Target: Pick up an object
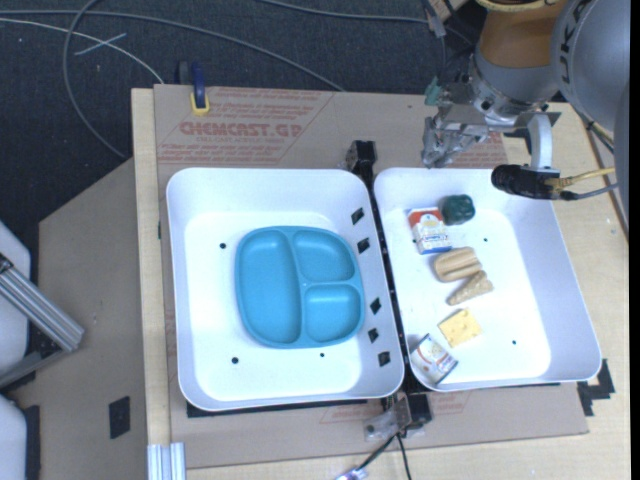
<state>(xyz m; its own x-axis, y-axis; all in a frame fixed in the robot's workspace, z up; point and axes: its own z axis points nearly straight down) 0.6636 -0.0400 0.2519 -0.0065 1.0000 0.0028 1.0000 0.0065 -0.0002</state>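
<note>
My gripper hangs over the far edge of the right bin, its fingers pointing down with a small gap and nothing between them. Below it in the right bin lie a small carton with a red and white label, a dark green round piece, a tan bread-like piece, a tan wedge, a yellow cheese slice and a small printed packet by the near-left corner. All lie apart from the gripper.
The left bin holds a blue divided plate. Black clips line the seam between the bins. A black handle-like part juts from the arm over the right bin's far right corner. Cardboard lies behind the bins.
</note>
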